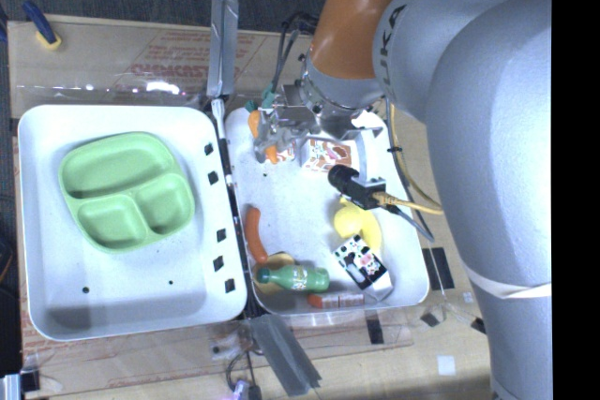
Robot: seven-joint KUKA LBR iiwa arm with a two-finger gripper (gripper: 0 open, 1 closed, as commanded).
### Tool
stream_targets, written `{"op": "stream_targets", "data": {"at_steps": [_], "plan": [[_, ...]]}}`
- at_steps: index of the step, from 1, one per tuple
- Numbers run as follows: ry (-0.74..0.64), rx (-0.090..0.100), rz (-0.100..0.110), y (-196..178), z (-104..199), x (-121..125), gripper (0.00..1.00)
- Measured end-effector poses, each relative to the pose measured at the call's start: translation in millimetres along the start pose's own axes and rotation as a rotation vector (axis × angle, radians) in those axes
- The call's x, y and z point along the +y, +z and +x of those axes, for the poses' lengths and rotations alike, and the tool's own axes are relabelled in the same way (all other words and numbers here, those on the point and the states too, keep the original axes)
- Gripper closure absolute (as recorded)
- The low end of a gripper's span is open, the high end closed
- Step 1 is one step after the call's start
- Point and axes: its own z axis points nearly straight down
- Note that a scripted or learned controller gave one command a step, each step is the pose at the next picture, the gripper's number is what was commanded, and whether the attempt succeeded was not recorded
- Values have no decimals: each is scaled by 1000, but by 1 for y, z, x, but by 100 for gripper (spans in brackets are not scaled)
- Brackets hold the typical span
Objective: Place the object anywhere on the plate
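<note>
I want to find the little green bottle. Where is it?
The green bottle lies on its side near the front edge of the right bin, between the orange sausage and the black-and-white carton.

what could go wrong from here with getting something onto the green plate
The gripper is low in the cluttered top corner of the right bin, by the orange item and the printed packet, so it may grab two things or none. The green plate sits in the left bin, so a weak hold could drop over the divider.
</note>
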Motion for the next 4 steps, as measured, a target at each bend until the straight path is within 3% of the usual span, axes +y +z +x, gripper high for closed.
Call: {"op": "stream_targets", "data": {"at_steps": [1,2,3,4], "plan": [[-155,-1,-1,39,55,2,100],[-277,-3,-7,38,78,11,100],[-52,-2,-2,19,90,-11,100],[-52,-2,-2,19,90,-11,0]]}}
